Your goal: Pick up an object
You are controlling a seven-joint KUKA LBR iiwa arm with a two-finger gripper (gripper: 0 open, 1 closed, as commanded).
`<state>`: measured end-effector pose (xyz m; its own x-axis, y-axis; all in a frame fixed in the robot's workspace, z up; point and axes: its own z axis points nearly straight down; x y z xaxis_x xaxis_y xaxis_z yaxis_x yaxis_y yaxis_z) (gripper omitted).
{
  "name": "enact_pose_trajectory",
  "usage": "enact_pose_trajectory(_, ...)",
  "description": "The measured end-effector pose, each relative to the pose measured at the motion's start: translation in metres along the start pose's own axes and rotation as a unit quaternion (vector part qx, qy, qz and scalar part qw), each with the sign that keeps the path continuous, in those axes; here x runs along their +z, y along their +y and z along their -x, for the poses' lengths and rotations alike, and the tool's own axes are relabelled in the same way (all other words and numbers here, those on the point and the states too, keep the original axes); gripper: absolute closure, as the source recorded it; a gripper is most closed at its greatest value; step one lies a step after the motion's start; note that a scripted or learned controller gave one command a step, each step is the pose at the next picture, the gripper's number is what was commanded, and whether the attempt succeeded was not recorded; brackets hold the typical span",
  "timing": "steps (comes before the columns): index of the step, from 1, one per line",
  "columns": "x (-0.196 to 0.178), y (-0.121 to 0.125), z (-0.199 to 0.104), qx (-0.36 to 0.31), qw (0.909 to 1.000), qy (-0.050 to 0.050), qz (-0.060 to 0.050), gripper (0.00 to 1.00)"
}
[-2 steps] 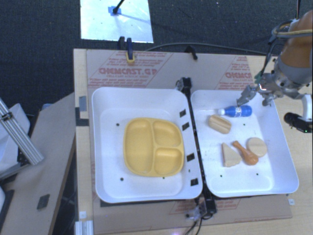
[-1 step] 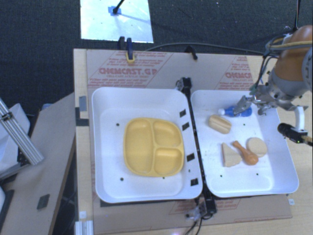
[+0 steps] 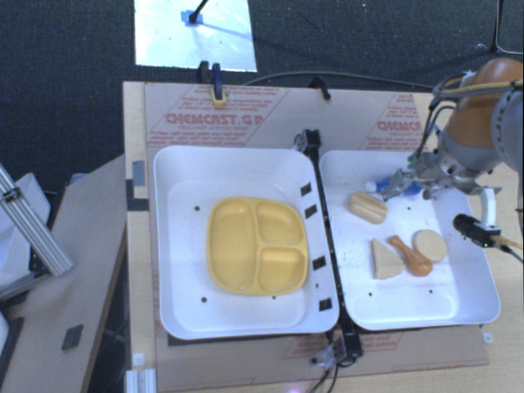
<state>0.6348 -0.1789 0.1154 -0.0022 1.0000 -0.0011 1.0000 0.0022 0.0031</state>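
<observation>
Approach step: my gripper point(image 3: 399, 185) hovers low in the right bin point(image 3: 458, 305) near the bread roll point(image 3: 368, 207), finger opening can't tell, nothing visibly held; next I line up over it and descend.

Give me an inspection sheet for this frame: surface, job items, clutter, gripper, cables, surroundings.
Surface: bench with a Chemcast sheet under two white bins, left bin and right bin.
Job's things: right bin holds a bread roll, a cheese wedge, a round slice and an orange drumstick-like piece touching it.
Clutter: yellow divided tray in left bin.
Grippers: gripper low at right bin's rear, over something blue; finger state unclear.
Cables: black cable along bench rear.
Surroundings: dark carpet, pale floor panel, aluminium extrusion at left.
</observation>
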Motion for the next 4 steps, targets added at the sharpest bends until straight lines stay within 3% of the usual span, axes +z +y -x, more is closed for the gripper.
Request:
enact_pose_trajectory(1,-0.011,0.001,0.0,0.0,1.0,0.0,0.001,1.0)
enact_pose_trajectory(2,-0.062,-0.008,0.0,0.001,1.0,0.0,0.001,1.0)
enact_pose_trajectory(4,-0.179,0.0,0.006,-0.001,1.0,-0.001,0.002,1.0)
